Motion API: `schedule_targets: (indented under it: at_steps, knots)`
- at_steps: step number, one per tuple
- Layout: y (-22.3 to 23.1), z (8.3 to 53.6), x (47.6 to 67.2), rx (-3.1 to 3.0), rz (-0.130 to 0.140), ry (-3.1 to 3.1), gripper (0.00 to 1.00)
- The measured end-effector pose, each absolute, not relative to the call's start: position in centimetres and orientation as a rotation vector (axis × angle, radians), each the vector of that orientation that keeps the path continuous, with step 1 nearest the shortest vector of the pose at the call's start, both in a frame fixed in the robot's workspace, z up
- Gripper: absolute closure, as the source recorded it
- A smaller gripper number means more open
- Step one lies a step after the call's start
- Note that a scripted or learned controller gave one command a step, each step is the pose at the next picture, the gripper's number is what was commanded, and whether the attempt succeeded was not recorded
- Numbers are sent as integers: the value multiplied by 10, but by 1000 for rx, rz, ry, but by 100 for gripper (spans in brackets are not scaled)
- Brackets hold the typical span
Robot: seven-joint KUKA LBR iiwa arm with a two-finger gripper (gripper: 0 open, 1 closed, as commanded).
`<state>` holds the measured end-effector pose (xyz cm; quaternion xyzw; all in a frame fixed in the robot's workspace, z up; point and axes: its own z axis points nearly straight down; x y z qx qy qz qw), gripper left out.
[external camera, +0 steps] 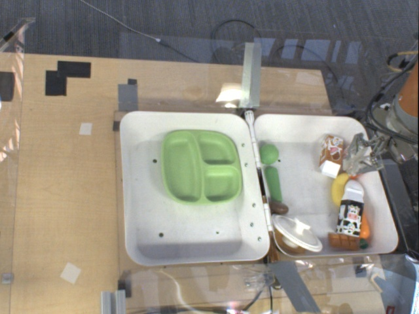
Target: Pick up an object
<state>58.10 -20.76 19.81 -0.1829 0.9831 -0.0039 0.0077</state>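
A robotics lab, this one; two white bins (190,126) sit on a taped plywood bench (65,195). Loose cables (105,12) trail over grey carpet.

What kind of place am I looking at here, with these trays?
Probably a robotics lab test bench. Two shallow white plastic bins sit side by side on a pale wooden bench, one holding a green divided plastic plate, the other toy food, while a metal gripper reaches in from the right.

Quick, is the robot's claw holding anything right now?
Metal two-finger gripper: over the right white bin, nothing visibly held; open or shut cannot be told.
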Motion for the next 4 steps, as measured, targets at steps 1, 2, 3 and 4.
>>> schedule_targets:
  at_steps: [1, 2, 3, 4]
  knots:
    - [-205, 195, 580, -576, -5, 3078, 0]
    - [-199, 108, 579, -692, -12, 3046, 0]
    - [-132, 89, 620, -508, -1, 3087, 0]
    - [-187, 88, 598, -631, -7, 3067, 0]
